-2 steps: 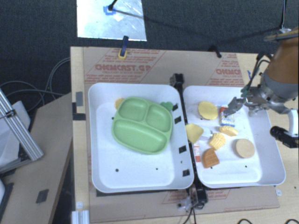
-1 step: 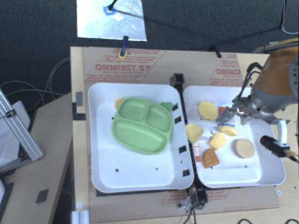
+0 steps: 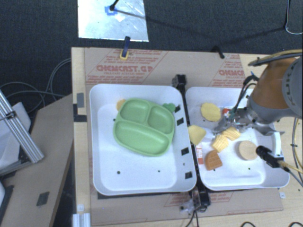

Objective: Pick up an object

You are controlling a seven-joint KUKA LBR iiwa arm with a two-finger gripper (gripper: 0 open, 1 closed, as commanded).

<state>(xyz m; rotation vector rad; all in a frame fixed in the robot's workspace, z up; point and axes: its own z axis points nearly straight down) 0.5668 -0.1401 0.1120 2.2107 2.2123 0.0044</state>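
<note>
In the right bin (image 3: 246, 179) lie a pale yellow lump (image 3: 210, 111), a ridged yellow piece (image 3: 225, 139), an orange piece (image 3: 213, 161) and a tan round disc (image 3: 247, 150). Another yellow piece (image 3: 196, 134) rests against the divider between the bins. My gripper (image 3: 228, 123) reaches in from the right, low over the right bin. It sits just above the ridged yellow piece and to the right of the pale lump. The arm's grey body and orange band (image 3: 274, 86) hide the bin's right rear corner.
The left bin (image 3: 137, 174) holds a green divided plate (image 3: 144, 126), with a small yellow item (image 3: 120, 104) and a small green item (image 3: 169, 107) peeking out behind it. A black part (image 3: 268, 156) of the arm hangs over the right bin's right side.
</note>
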